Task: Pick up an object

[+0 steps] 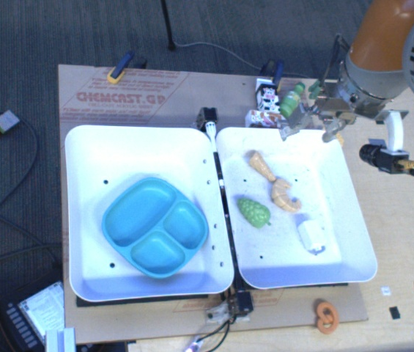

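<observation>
Grey carpet surrounds the bench. Above the right bin's far rim, my gripper hangs with fingers apart, holding nothing. I'm approaching; next I should descend toward the green object near that bin's left wall.

One camera, fixed high above my bench, looking down at slant. Left bin and right bin both fit whole, side by side, mid-distance. My arm enters from upper right corner. Floor fills top and left.
</observation>
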### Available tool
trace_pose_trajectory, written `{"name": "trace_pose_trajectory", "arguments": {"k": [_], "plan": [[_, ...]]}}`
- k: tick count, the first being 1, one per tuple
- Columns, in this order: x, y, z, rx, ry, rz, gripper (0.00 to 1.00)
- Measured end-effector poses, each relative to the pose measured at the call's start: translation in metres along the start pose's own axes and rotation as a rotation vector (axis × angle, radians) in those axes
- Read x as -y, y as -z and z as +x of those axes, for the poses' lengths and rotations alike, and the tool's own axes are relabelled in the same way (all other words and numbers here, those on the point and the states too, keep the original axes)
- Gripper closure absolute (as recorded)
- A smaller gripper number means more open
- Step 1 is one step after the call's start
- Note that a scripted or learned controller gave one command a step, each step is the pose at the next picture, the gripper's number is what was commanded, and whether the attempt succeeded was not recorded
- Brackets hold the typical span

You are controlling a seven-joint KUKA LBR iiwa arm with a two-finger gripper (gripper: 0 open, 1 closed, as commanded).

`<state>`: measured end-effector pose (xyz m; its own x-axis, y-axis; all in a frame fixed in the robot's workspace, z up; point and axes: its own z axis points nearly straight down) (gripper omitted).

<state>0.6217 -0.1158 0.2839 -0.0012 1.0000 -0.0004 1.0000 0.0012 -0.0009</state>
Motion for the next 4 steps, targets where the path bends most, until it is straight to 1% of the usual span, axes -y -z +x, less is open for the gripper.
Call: {"name": "trace_pose_trajectory", "arguments": {"k": [1,2,3,4], "plan": [[-0.001,-0.11,-0.061,0.001,-0.003,0.005,0.0],[0.04,-0.196,-0.03,0.001,-0.001,-0.005,0.0],[0.039,-0.186,-0.031,0.004,-0.002,-0.009,1.0],[-0.021,-0.036,0.043,0.0,0.002,-0.006,1.0]]}}
